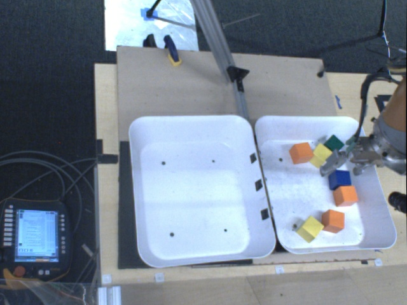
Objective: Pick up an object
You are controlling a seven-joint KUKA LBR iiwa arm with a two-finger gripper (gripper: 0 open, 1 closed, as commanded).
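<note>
The right bin [375,234] holds several small cubes. An orange cube [301,152], a yellow cube [321,154] and a green cube [335,143] lie near its far side. A blue cube [340,179] and an orange cube [346,196] sit to the right of the bin's middle. Another orange cube [333,220] and a yellow cube [310,228] rest near the front wall. My gripper [343,164] reaches in from the right, between the yellow-green pair and the blue cube. It stands open just above the blue cube's far edge, with nothing clamped between its fingers.
The left bin [143,170] stands beside the right one, with a row of black clips [259,184] along the shared wall. A grey pole [219,40] slants down to the bins' far edge. A teach pendant [35,237] lies on the floor at left.
</note>
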